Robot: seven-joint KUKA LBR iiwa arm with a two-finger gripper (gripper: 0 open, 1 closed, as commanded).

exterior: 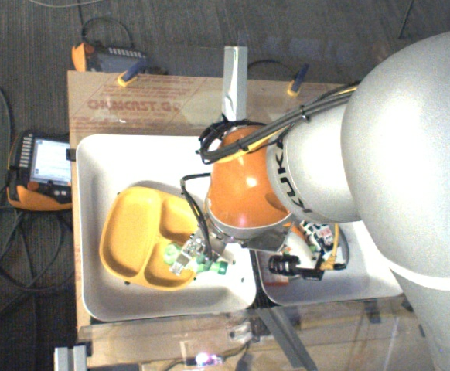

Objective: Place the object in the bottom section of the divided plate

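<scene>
Over the yellow divided plastic plate (pixel 136 230), my gripper (pixel 185 258) sits by a small green object (pixel 209 265) — grip hidden, I cannot tell.

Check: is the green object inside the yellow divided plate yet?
Partly: the green object straddles the divided plate's lower right rim, under the gripper.

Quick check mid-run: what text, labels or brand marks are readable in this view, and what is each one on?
"KUKA": black letters on the grey arm, partly cut off by the orange band.
Red print on the cardboard sheet: too faint and blurred to read.
Handheld pendant screen: lit, content too small to read.
</scene>
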